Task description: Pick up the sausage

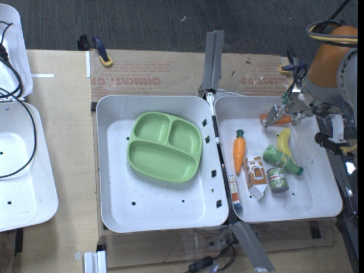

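Beside tool [280,116], grip state unclear: sausage [267,118] at tip; banana [284,141], bottle [282,159] nearby.

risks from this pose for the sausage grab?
1. The gripper sits over the orange-red sausage near the right white bin's back wall, and only the sausage's end shows, so a pinch may catch just the tip and slip.
2. The yellow banana lies just below it and the green bottle beyond, so a drifting descent could nudge or grab those instead.
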Controlling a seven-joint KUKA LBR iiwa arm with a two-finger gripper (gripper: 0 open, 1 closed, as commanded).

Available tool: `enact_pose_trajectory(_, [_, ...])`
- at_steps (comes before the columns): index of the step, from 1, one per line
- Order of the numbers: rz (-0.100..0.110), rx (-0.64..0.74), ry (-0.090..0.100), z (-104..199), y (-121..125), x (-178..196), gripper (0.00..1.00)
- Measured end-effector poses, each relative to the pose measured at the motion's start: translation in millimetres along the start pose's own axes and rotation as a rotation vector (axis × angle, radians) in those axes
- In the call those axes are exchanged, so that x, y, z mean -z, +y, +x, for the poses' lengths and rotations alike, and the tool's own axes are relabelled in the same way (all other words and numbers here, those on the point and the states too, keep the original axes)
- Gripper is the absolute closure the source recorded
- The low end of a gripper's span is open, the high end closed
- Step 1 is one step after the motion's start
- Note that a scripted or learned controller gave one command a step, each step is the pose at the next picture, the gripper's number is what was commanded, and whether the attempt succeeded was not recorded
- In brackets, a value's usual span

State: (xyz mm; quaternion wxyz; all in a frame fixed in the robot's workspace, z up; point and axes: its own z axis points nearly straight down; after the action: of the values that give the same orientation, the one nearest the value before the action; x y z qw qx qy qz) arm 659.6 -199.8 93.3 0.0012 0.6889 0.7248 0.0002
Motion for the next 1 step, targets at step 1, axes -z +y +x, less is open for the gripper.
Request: enact_pose_trajectory(1, [0.002, 0.024, 0.000, -11.5, -21.2, 26.4, 0.00])
